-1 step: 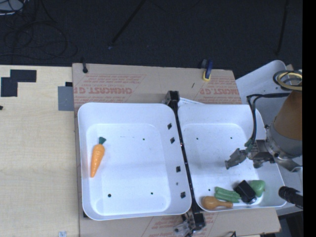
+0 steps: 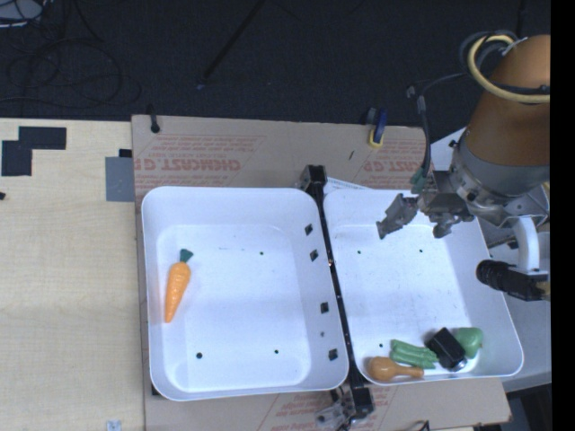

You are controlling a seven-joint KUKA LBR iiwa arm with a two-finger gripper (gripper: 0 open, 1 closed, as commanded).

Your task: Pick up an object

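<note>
Fingers (image 2: 393, 220) of the gripper (image 2: 418, 219) spread apart, holding nothing, above the right bin (image 2: 503, 330); carrot (image 2: 177, 284) in the left bin (image 2: 148, 268).

Red print is seen on the cardboard sheet (image 2: 243, 146) that lies under the two bins, along its edge at 12 o'clock. The letters are turned upside down and cannot be read with certainty. A second patch of the same red print is seen further right, and more at 6 o'clock, likewise unreadable.
</note>
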